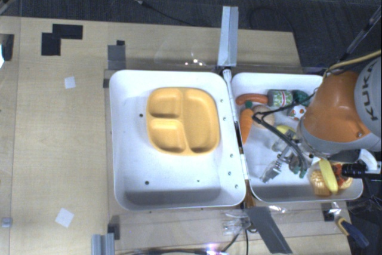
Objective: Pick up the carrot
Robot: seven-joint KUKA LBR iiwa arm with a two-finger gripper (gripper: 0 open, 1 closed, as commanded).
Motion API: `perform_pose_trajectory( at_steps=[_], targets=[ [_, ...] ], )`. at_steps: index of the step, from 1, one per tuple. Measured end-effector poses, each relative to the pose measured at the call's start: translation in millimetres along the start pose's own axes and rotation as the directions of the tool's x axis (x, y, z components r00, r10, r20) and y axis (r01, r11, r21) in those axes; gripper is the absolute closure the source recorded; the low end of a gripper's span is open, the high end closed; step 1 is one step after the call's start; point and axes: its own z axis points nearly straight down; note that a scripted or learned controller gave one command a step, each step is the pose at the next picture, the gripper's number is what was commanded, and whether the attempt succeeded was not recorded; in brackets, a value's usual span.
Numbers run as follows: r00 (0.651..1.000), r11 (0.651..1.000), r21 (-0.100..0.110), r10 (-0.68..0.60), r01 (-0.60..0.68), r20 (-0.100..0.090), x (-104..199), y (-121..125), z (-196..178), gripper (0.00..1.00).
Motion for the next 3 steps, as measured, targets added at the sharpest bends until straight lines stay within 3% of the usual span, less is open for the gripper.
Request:
perform_pose_trajectory(
  at_steps=[1,2,3],
  targets=[
    [0.935,0.935,-0.003,0.356,-0.356,0.002,-6,-6,18,0.0],
    [0.578,0.578,-0.006,0.816,-0.816,0.0,-23,-35,18,0.0],
    [0.588,0.588,-0.014,0.809,-0.809,0.003,-26,-33,6,1.0]
  ],
)
